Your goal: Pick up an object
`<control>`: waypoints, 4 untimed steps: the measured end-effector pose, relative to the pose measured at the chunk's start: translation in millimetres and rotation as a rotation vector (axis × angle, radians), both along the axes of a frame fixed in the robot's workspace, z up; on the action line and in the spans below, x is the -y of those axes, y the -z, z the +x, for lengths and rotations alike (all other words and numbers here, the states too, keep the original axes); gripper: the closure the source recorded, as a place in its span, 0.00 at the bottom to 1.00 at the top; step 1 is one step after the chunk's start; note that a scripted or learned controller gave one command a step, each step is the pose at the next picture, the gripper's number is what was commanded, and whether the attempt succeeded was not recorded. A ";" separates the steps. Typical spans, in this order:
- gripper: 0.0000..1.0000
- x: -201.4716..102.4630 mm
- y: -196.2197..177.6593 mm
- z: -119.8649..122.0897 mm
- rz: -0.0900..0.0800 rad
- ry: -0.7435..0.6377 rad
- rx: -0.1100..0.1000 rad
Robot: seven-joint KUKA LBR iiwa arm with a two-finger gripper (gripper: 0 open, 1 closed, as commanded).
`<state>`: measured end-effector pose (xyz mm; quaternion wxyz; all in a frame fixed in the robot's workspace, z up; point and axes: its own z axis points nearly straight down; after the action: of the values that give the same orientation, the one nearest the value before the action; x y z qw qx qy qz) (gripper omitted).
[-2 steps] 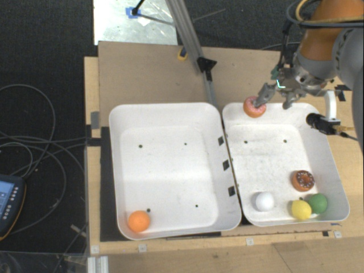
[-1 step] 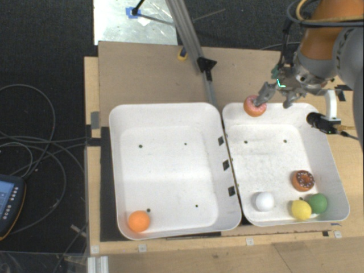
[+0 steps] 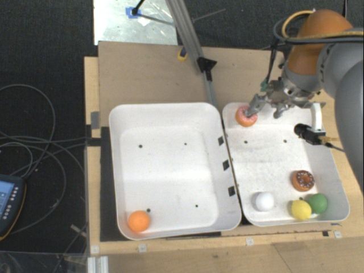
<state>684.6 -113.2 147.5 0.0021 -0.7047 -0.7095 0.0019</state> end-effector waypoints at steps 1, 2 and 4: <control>0.00 1.8 55.3 -6.6 0.001 -0.001 -0.031; 1.00 1.5 42.9 -5.7 0.001 -0.005 -0.029; 1.00 -9.1 -81.3 -12.8 -0.002 0.000 0.015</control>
<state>671.7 -104.1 228.8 -0.0038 -0.7048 -0.7094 -0.0029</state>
